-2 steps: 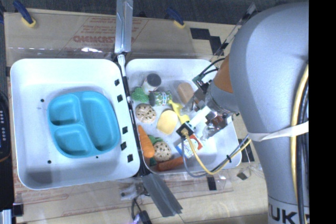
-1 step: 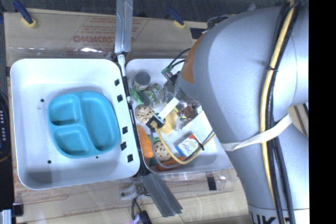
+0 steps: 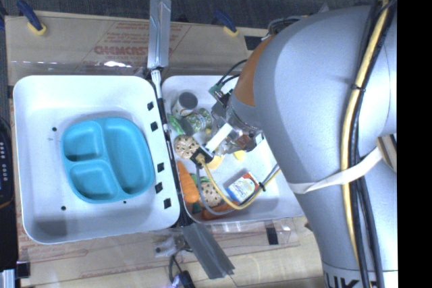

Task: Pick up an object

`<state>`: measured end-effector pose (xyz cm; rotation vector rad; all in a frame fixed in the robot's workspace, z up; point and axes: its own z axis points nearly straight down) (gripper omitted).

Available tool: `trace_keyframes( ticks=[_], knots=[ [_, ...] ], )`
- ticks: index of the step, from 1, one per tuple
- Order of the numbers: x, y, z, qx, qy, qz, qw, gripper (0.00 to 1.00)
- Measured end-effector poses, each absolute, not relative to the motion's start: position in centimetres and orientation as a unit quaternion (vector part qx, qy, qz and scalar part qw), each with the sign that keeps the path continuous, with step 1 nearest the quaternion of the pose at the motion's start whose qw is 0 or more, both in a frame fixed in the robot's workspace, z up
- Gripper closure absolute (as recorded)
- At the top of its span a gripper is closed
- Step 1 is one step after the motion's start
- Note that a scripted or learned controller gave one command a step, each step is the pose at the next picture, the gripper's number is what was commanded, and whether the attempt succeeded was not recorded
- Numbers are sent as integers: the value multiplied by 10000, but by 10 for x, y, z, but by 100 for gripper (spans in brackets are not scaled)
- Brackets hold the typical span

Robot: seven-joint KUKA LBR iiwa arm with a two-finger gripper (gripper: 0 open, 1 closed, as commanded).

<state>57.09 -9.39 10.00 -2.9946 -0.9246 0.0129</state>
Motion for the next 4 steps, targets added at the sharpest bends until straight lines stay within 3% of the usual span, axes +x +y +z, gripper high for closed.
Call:
trace_keyframes(
  ticks=[1,2,3,4],
  knots=[
    [555,-121,91,-9723,-2337,31,29,100],
    [556,-129,158,-9898,-1428,5,11,100],
    [546,-124,93,-9944,-1053,48,29,100],
    [579,-81,193,-9645,-2640,-6,11,100]
  ],
)
